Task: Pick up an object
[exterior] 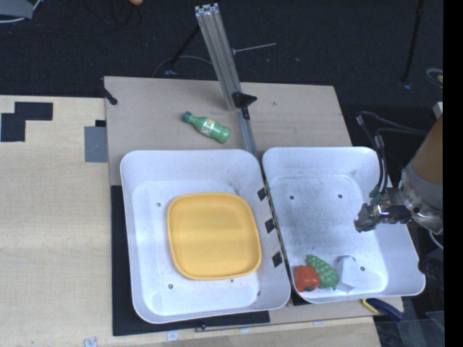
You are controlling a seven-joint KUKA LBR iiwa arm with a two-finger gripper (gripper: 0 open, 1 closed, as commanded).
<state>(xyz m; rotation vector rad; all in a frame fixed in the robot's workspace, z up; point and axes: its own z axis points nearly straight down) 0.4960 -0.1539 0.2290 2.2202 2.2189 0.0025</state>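
A dark floor with loose cables surrounds a pale wooden bench, and on the bench two shallow white bins sit side by side, their inner walls touching along a seam with small black clips.

In the camera view, the left bin carries a yellow tray — square with rounded corners, lying flat near the bin's middle, a little toward its front edge. The right bin is mostly bare white floor with a few small dark specks. Its things are gathered at the front edge: a red piece near the front-left corner, a green piece touching it on the right, and a pale grey block just beside the green one. What exactly these small things are cannot be told at this size.

Behind the bins, on the bare bench, a green bottle lies on its side, well apart from both bins. A grey metal rail slants up from the bench's back area near the seam of the bins.

The arm comes in from the right, over the right bin's right rim. The gripper hangs over the right side of the right bin — well apart from the red, green and grey things at the front. It is dark and small here, and I cannot tell its state or whether anything is in it.
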